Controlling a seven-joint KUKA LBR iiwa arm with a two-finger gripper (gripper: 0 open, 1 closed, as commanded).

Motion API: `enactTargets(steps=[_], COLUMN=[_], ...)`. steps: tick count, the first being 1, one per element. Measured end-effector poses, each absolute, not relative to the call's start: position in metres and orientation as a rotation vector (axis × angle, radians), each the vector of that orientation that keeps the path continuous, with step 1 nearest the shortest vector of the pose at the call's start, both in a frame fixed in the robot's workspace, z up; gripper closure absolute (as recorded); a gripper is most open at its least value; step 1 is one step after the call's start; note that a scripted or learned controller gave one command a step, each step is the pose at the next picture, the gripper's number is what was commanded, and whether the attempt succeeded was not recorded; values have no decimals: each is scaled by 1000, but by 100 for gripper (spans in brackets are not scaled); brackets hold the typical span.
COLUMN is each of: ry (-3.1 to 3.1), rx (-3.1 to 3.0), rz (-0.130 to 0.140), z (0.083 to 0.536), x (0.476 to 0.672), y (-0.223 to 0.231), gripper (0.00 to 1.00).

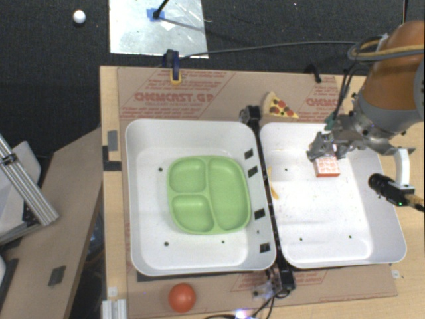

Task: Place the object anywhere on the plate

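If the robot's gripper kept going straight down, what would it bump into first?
Probably the small red-and-white object right under the gripper, in the right white bin. Whether they already touch is hard to judge from this slanted view.

The plate (209,195) lies in the middle of the left bin (143,244). Right of the plate, past the bins' shared edge, sits the right bin (345,244). In it, toward its far side, lies a small block (327,167), with the gripper (323,146) just above it. Behind the plate, beyond the bins, a pizza slice toy (280,106) rests on the board (199,95). In front of the plate, a ball (181,297) sits outside the left bin.
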State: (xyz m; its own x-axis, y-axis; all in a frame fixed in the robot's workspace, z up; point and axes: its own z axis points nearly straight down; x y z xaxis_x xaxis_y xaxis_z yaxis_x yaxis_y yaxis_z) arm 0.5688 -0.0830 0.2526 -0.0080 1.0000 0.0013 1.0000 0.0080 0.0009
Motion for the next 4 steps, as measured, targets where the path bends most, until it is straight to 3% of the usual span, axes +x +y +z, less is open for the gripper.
enactTargets(steps=[4], ry=[-2230], rx=[-2209], rz=[-3], z=[213], x=[509], y=[99], gripper=[100])
